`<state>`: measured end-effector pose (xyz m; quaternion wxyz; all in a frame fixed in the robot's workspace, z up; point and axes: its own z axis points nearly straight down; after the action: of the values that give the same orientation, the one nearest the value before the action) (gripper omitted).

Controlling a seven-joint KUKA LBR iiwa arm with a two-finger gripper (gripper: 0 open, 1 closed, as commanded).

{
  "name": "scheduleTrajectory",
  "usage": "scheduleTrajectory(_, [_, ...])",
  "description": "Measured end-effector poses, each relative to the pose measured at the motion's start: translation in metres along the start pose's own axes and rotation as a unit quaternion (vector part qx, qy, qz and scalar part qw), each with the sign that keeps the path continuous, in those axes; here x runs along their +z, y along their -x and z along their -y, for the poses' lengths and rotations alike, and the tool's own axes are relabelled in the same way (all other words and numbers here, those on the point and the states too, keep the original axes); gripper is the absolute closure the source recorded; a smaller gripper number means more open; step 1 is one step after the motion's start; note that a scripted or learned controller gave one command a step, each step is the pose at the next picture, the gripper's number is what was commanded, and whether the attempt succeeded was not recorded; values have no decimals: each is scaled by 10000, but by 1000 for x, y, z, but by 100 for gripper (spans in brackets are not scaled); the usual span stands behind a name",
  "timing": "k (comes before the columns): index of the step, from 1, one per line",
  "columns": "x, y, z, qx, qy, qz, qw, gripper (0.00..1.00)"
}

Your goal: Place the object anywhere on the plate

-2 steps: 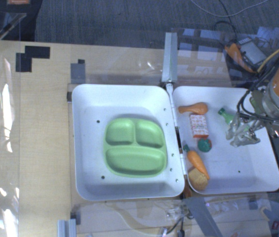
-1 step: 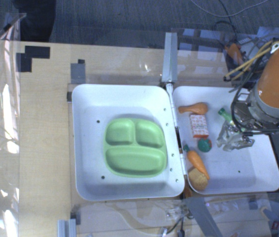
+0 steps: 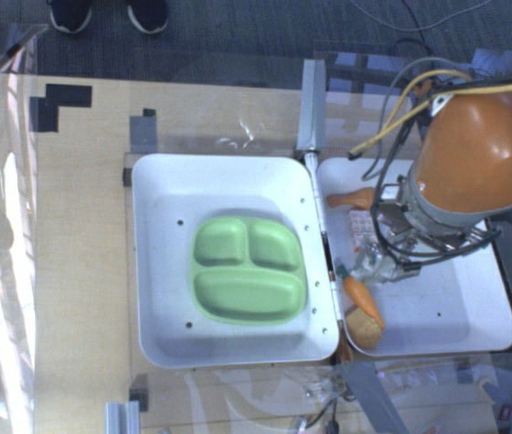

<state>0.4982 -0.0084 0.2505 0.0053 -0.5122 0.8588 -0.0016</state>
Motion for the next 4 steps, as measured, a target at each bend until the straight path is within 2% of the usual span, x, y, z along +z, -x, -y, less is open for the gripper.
scheduleTrajectory(1, [0, 13, 80, -2028, -8, 12, 9792, 100])
scheduleTrajectory(2, [48, -29, 28, -1591, 18, -9, 9873, 100])
scheduleTrajectory(3, [13, 27, 75, -449, -6, 7, 9990, 100])
scheduleTrajectory(4, [15, -55, 61, 1003, 0, -13, 9950, 100])
